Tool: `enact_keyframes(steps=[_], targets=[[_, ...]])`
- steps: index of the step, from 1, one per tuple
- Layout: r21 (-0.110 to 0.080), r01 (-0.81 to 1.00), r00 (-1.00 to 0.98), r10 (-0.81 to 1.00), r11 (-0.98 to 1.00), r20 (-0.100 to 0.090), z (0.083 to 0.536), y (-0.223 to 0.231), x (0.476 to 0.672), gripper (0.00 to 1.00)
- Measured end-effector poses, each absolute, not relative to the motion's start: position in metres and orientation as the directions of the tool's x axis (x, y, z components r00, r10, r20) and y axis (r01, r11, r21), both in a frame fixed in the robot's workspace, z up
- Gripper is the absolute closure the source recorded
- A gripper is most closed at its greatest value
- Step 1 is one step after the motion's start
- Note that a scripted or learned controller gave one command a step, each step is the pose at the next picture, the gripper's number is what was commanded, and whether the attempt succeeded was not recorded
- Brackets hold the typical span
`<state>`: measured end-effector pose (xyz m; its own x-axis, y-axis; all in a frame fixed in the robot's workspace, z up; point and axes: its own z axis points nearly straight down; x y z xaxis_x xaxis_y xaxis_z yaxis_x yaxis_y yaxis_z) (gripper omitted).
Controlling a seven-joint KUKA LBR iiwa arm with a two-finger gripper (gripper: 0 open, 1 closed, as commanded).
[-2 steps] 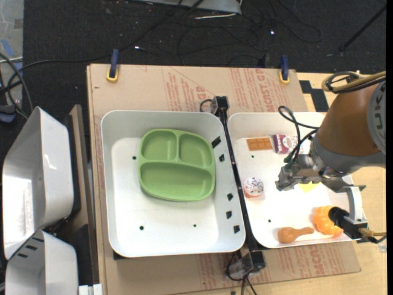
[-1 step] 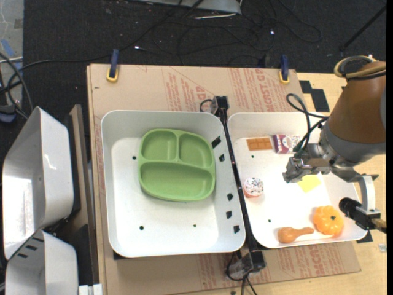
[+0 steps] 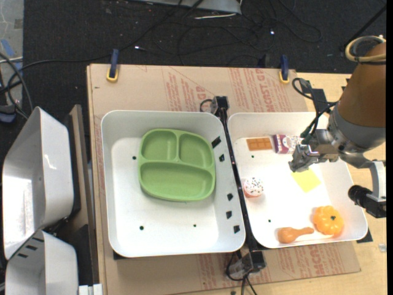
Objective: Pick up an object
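While the gripper (image 3: 302,160) hovers low in the right bin (image 3: 359,223), a yellow square piece (image 3: 306,180) lies just beside it; jaw state unreadable, nothing visibly held, descent and closing seemingly next.

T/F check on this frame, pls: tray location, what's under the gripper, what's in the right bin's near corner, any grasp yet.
1. The green divided tray lies in the right bin. False: it lies in the left bin.
2. The gripper is over the right bin, just above the yellow piece. True.
3. The orange pumpkin sits beside the tray. False: it lies in the right bin's near corner.
4. The pink cupcake lies apart from the gripper. True.
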<state>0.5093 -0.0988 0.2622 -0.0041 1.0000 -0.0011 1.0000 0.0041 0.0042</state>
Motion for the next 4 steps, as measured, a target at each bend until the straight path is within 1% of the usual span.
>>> enact_keyframes(steps=[1,2,4], targets=[[0.002,1.000,-0.007,1.000,0.007,0.000,0.255,-0.051,0.542,1.00],[0.000,1.000,-0.008,1.000,0.008,0.000,0.241,-0.004,0.557,1.00],[0.002,1.000,-0.008,1.000,0.008,0.000,0.221,0.092,0.607,1.00]])
